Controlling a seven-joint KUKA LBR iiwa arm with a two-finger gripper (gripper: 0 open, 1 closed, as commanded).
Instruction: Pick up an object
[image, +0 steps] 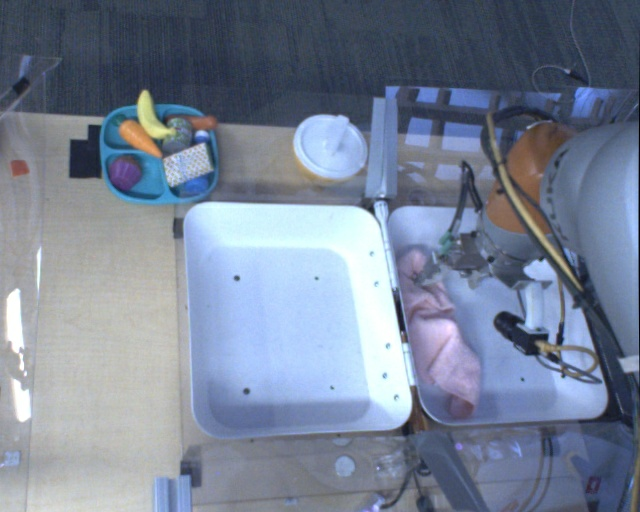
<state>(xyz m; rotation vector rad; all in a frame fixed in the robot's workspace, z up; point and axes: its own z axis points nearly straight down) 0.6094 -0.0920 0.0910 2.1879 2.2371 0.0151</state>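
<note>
On the bench (90, 330), beyond the left bin (285, 320), sits a blue tray (158, 152) with divided sections. It holds toy food: a banana (151, 115) leaning on the far rim, a carrot (138, 137) beside it, something purple (125, 172) in the near-left section, and a speckled block (189, 164) lying tilted on the right side. A black square (85, 157) lies just left of the tray. Further right, near the gap between the bins, stands a round white lidded tub (331, 147). A small red mark (18, 168) shows at the bench's left edge.
</note>
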